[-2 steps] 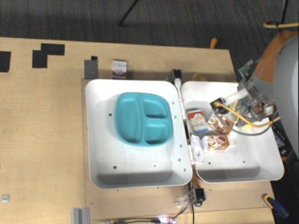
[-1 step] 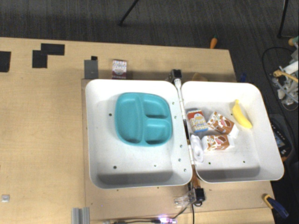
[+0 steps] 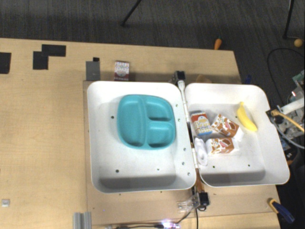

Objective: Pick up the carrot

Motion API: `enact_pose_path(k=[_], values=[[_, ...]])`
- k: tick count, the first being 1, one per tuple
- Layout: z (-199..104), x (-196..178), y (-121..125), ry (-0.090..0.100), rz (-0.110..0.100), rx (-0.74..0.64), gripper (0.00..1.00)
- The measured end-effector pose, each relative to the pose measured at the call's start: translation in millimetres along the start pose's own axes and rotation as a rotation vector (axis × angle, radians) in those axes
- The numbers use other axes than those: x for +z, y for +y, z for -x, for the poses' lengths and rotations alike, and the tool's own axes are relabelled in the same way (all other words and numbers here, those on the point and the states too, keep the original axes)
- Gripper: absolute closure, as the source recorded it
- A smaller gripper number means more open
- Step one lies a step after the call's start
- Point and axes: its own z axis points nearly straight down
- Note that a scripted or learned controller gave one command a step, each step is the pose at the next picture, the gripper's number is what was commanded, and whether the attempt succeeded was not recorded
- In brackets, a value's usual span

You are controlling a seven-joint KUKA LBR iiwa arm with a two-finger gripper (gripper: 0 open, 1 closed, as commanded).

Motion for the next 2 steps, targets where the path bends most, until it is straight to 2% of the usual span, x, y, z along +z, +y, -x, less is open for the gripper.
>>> enact_pose_path(k=[1,2], values=[[-35,5,-125,0.005,-0.006,0.084,1.0],[-3,-142,-68,0.017,0.01,-0.034,1.0]])
